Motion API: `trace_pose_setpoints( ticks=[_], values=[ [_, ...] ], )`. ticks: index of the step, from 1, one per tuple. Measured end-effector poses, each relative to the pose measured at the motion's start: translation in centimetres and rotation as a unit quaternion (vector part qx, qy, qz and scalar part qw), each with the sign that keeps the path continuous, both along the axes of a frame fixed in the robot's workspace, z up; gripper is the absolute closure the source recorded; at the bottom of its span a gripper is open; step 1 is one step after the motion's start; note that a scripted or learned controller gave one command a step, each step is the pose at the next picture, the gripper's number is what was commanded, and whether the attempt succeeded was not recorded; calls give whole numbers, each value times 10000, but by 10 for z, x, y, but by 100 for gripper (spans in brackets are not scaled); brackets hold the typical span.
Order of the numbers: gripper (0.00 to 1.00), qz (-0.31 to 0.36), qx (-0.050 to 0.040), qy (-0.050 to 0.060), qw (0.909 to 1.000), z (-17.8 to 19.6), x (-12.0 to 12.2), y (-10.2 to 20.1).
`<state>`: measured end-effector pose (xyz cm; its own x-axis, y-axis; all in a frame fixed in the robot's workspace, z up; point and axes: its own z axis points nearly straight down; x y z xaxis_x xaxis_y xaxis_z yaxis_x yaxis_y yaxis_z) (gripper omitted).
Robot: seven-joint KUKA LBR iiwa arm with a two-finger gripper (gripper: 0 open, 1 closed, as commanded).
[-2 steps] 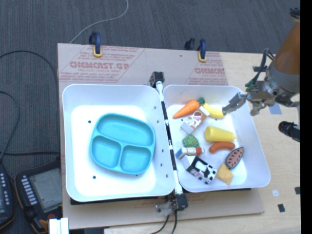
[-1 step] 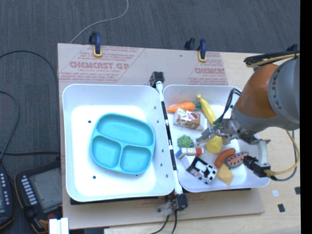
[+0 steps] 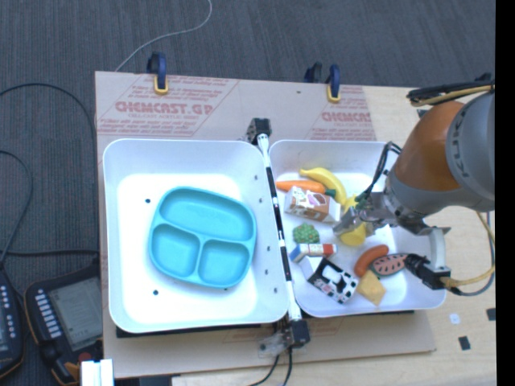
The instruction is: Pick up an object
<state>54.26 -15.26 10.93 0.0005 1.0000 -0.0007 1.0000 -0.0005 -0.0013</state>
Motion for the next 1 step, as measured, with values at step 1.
trace_pose_setpoints(
  ticks=[1],
  values=[
    [100, 15, 5, -11, 10000, 90, -38, 79]
  ],
)
